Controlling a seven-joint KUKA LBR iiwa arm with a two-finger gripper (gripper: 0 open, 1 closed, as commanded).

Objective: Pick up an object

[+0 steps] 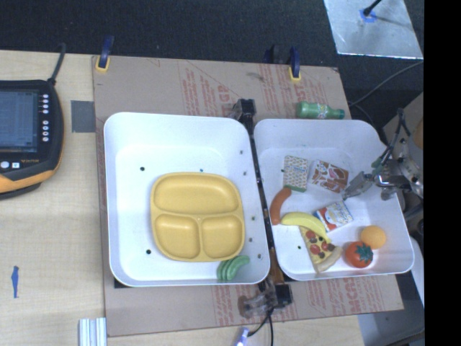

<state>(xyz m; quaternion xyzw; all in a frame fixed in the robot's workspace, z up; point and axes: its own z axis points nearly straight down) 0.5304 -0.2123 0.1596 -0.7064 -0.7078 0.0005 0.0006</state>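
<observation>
Camera view: gripper [364, 184] fingertips indistinct

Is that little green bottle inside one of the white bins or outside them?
Outside. The green bottle lies on its side on the cardboard, just beyond the right bin.

Two white bins on the table
Yellow divided plastic tray [197, 215] lies in the left bin [130, 143]; pincer [362, 184] hovers over the right bin [324, 132].
</observation>
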